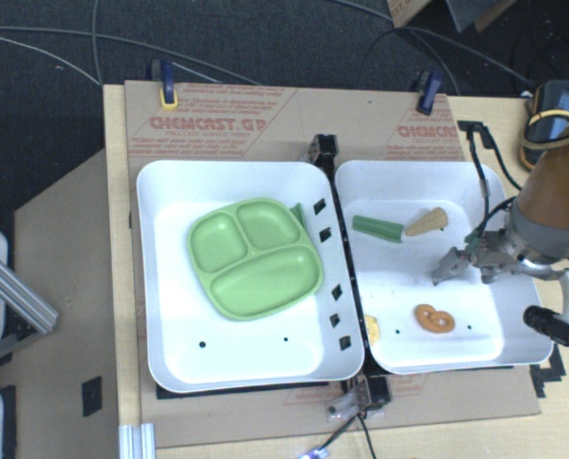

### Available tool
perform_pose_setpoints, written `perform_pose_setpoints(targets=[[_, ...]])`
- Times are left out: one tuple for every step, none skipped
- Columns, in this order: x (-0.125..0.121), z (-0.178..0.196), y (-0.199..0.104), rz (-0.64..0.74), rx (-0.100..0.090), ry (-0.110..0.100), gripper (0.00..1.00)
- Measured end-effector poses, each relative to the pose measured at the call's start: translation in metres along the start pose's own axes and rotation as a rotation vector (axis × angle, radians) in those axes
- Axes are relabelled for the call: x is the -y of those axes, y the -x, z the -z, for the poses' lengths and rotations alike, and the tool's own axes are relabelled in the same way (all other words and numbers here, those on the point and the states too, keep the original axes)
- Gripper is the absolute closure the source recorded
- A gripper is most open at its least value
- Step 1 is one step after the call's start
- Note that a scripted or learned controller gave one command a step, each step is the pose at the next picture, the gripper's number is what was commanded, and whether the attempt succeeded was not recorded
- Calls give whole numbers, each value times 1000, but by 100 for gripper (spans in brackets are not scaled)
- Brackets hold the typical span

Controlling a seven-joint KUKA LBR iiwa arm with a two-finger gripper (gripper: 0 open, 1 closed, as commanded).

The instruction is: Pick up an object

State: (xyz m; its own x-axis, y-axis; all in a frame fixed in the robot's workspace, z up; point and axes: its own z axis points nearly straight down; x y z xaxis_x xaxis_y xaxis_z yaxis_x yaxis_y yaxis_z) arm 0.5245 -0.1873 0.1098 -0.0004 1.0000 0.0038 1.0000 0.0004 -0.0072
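My gripper [468,270] hangs over the right side of the right bin [399,182], reaching in from the right. Its fingers are spread, and nothing shows between them. An orange pretzel-shaped piece [435,319] lies on the bin floor just below and left of the gripper, apart from it. A tool with a green handle [378,229] and a tan head [426,222] lies across the upper middle of the same bin, up and to the left of the gripper.
A small yellow piece [372,329] sits at the right bin's lower left edge. The left bin [169,285] holds a green divided plate [255,257]. Black clips [324,234] run along the divider between the bins. Cables trail at the right edge.
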Motion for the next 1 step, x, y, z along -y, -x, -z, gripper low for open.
perform_pose_setpoints(targets=[[-2,15,1,-1,2,8,100]])
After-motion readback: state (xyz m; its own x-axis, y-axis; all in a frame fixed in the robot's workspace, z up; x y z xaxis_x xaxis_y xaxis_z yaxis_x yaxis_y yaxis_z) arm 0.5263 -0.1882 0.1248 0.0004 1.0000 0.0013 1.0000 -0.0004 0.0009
